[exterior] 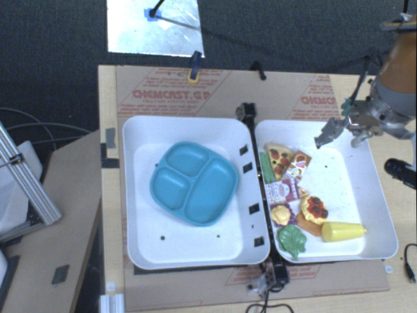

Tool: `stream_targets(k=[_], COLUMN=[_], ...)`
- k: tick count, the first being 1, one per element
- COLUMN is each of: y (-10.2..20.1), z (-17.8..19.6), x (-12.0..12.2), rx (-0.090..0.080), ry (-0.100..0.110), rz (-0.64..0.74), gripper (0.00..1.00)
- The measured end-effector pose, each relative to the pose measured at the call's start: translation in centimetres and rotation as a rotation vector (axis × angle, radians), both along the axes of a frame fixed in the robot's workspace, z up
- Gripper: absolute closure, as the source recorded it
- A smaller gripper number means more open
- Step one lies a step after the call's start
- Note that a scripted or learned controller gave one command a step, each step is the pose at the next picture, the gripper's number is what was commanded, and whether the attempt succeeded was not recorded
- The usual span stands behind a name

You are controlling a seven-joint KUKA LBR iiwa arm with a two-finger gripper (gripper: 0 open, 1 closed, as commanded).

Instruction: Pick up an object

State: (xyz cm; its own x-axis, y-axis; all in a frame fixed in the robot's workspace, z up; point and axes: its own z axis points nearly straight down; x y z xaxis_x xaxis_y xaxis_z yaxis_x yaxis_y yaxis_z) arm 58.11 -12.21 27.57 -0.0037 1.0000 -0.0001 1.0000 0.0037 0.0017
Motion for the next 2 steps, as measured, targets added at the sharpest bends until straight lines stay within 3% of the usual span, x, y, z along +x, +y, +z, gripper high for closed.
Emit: stream_targets(k=[1, 2], y=[3.2, 3.7], z=[-13.7, -16.9], x=[-1.8, -7.3], rx=[0.004, 0.002], ry=[0.015, 0.007], rz=[0.000, -0.004], gripper=[0.00, 0.00])
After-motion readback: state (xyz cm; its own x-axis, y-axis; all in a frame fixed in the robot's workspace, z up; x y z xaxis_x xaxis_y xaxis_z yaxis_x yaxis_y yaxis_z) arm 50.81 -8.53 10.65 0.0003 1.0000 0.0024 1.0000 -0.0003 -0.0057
